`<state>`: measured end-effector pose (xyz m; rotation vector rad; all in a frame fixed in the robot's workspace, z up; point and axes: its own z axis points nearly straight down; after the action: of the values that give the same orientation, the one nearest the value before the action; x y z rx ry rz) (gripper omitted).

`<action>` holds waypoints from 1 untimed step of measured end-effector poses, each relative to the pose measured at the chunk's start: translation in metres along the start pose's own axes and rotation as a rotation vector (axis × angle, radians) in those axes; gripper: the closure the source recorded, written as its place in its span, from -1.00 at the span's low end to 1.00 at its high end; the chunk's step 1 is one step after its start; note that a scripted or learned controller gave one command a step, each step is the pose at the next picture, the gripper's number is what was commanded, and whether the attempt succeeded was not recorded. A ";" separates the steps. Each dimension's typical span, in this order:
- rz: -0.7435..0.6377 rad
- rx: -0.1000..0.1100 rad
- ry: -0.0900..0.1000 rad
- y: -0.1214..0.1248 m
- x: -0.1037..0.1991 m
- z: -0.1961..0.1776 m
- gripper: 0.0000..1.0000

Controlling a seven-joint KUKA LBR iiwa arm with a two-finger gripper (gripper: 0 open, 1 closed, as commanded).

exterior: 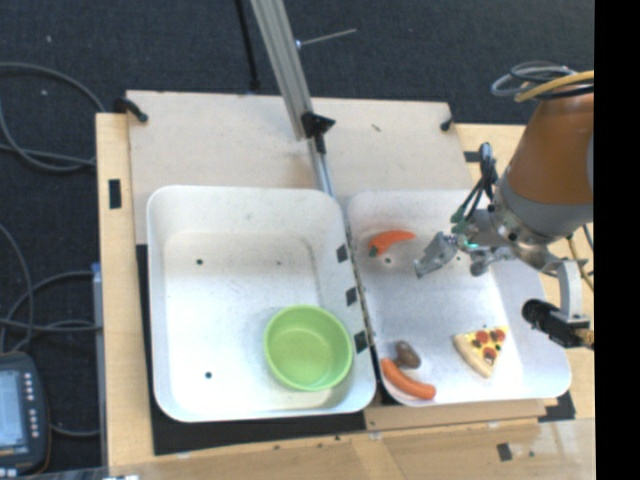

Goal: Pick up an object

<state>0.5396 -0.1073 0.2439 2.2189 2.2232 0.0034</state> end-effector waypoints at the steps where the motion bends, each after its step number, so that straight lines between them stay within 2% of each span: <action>1: 0.004 0.006 -0.003 0.008 0.003 0.057 -1.00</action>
<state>0.5474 -0.1044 0.1872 2.2253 2.2204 -0.0065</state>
